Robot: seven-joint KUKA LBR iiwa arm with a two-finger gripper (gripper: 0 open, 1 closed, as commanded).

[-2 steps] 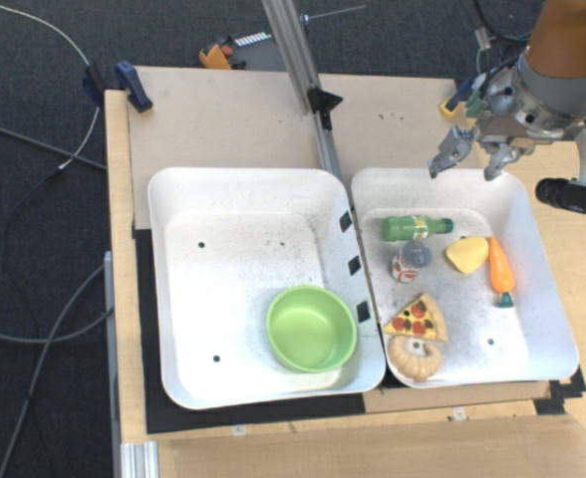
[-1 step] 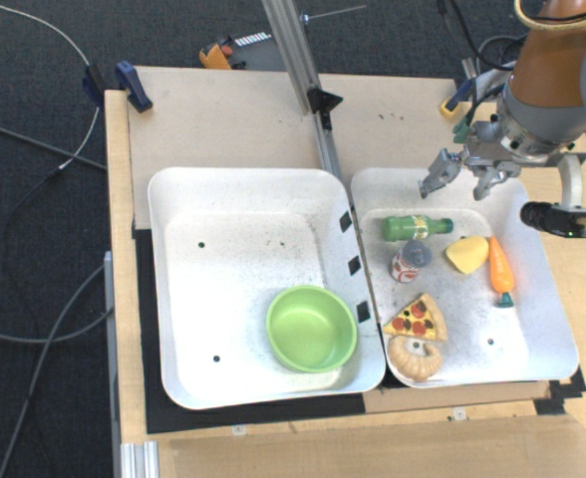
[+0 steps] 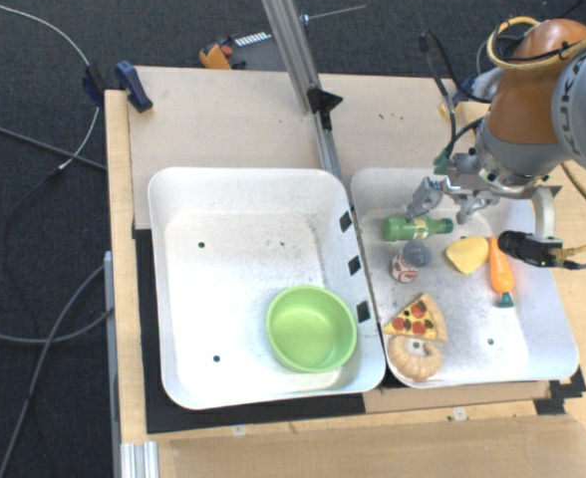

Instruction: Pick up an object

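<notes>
Low over the far end of the right bin (image 3: 532, 337), the gripper (image 3: 445, 205), on the grey arm (image 3: 532, 98) from the right. Both fingers (image 3: 422, 199) spread wide, with nothing between them. Just below the fingertips, a green bottle (image 3: 418, 228) on its side, lying across the bin near the left wall; touching the gripper or not, cannot tell. Beside the bottle on the near side, a small grey-and-red can (image 3: 408, 263). Right of that, a yellow wedge (image 3: 466, 255), then an orange carrot (image 3: 500, 273) just beside it, green tip toward the near edge. Nearer still, a pizza slice (image 3: 417, 319) touching a donut (image 3: 415, 358) at the bin's near left corner. In the left bin (image 3: 223, 257) — a green bowl (image 3: 311, 327), upright, at the near right corner, well apart from the gripper.
</notes>
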